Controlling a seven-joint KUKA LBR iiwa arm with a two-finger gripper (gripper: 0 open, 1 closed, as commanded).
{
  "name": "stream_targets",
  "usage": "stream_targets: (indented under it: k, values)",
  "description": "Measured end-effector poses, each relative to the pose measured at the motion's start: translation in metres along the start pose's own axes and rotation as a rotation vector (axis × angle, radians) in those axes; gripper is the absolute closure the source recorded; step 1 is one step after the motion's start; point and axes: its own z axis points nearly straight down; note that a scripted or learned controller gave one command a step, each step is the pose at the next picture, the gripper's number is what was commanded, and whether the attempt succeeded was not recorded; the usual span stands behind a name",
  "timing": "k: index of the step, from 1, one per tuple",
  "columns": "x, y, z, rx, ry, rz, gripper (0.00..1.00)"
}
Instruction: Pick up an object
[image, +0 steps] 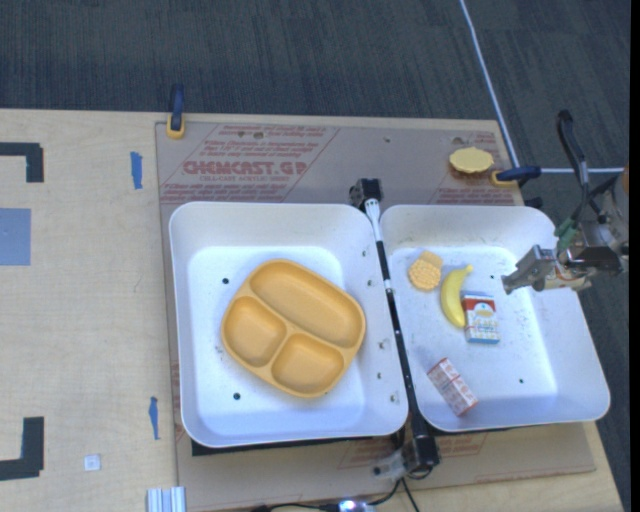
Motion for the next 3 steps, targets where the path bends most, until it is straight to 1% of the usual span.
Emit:
stream_targets:
  k: [1, 2, 3]
  values:
    - [0.008, 0.028, 0.180, 0.003, 0.001, 0.001, 0.00]
    - [0.037, -0.005, 0.198, -0.003, -0.001, 0.001, 0.00]
    - [0.037, -0.005, 0.188, -0.006, -0.002, 0.002, 1.00]
